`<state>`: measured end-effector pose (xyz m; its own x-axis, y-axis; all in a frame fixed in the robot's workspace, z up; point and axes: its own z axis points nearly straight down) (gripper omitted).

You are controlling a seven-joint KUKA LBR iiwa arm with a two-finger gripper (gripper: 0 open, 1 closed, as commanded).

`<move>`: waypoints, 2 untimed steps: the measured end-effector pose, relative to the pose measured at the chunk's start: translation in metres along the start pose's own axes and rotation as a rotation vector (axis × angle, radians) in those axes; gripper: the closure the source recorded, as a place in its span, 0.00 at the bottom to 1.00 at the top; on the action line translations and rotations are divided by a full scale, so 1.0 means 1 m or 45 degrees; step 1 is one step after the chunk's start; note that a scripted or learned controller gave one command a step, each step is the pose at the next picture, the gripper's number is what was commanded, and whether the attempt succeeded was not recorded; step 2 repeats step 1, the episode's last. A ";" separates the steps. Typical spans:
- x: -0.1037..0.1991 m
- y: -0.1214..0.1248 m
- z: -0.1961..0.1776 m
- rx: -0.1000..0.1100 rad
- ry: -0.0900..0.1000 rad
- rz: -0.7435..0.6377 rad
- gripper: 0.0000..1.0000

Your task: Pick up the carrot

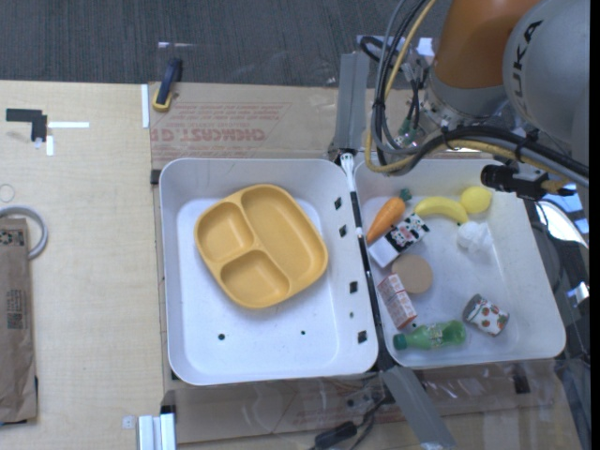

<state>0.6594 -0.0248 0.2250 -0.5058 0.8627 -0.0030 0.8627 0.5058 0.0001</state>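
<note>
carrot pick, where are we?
Done: nothing yet. The carrot lies untouched in the right bin, by the divider, beside the banana. In hand: nothing; the arm sits above the bin's far edge. Left: descend, grasp, lift.

Carrot (385,219): orange, tapered, with a small green top at its upper right end. Lies slanted in the upper left corner of the right bin, a little right of the frame's centre, thin tip pointing down-left toward the wall between both bins. Free, not gripped.
</note>
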 end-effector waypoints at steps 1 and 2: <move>0.000 0.000 0.000 0.000 0.000 0.000 0.00; 0.000 0.000 0.000 0.000 0.000 0.000 0.00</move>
